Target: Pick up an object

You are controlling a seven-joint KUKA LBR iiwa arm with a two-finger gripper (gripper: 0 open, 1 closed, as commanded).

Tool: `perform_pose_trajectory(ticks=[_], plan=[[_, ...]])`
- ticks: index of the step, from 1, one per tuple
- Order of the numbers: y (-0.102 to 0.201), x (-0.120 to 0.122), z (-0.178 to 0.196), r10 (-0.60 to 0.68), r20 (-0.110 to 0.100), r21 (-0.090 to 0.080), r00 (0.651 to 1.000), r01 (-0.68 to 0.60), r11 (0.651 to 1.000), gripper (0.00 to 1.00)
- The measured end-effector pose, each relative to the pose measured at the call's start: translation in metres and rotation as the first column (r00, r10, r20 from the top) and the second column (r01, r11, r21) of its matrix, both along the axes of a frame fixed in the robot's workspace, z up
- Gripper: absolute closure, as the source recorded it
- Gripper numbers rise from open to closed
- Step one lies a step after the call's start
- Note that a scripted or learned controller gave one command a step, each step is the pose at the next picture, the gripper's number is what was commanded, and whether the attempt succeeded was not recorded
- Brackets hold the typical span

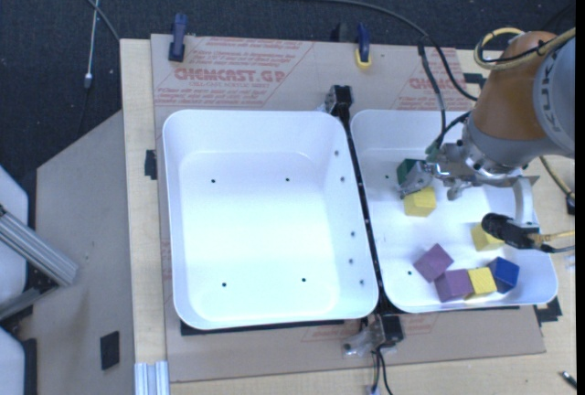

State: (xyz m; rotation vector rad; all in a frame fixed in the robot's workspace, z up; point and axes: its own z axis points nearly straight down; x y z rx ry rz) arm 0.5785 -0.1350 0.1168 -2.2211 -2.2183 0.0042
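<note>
Two white bins sit side by side: the left bin (265,210), the right bin (393,247) holding the blocks. My arm (521,110) reaches low over the right one, presumably to grasp. My gripper (422,181) hangs over a yellow block (420,202) (grip state: I cannot tell). Purple blocks (433,261) lie apart.

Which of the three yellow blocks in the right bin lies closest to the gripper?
The yellow block lying alone just below the gripper, in the bin's upper left part. The other two sit farther right: one by the black cable, one between purple and blue blocks.
</note>
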Motion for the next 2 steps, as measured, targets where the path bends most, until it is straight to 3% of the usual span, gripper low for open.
perform_pose_trajectory(ticks=[1, 2], plan=[[0.001, 0.001, 0.015, 0.002, 0.005, 0.0, 1.0, -0.002, 1.0, 1.0], [0.071, -0.023, 0.074, 0.007, 0.009, 0.002, 1.0, -0.007, 1.0, 1.0]])
